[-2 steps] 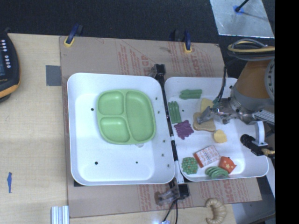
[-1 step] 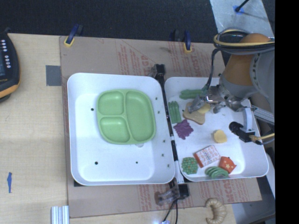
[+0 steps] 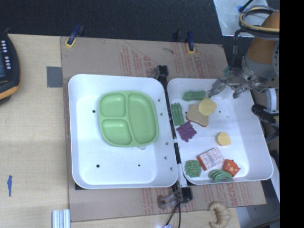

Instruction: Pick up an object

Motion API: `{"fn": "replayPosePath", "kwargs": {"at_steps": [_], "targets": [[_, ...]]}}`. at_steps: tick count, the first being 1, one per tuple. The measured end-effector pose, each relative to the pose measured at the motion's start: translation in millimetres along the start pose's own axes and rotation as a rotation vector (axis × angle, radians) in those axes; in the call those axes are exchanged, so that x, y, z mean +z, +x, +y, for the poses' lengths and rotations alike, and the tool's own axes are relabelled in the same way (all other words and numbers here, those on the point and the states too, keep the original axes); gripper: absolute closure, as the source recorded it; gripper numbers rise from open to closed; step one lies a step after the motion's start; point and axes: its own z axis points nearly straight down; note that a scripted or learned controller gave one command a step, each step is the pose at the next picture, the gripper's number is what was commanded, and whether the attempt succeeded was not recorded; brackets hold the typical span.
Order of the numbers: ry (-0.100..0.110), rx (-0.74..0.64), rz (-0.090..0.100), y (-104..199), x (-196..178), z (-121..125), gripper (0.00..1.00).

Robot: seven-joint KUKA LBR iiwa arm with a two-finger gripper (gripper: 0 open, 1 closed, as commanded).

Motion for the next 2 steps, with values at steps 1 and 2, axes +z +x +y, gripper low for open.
{"fn": "replayPosePath", "kwargs": {"at_steps": [1, 2], "targets": [[0.013, -0.007, 0.005, 43, 45, -14, 0.0], [0.006, -0.006, 0.003, 80, 45, -57, 0.0]]}}
